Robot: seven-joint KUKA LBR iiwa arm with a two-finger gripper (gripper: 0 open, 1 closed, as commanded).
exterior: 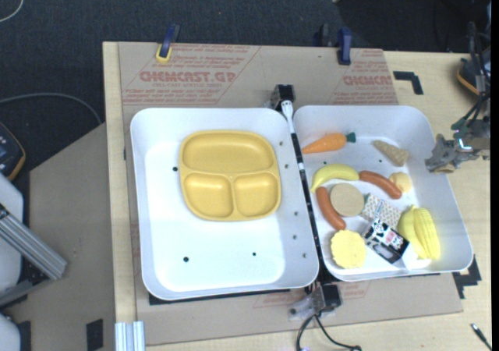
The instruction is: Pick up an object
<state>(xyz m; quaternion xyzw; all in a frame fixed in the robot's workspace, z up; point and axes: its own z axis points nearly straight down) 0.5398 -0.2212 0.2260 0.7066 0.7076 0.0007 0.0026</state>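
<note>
Gripper (446,156) at right bin's (437,127) outer rim, finger state indiscernible; orange carrot (324,143), green-tipped, lies inside near banana (334,175).

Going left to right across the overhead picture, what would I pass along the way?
Left white bin → yellow divided tray → carrot → banana → corn cob → the claw at the right bin's edge.

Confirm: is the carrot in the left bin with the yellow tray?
No. The carrot lies in the right bin near its top left corner, while the yellow tray sits alone in the left bin.
</note>
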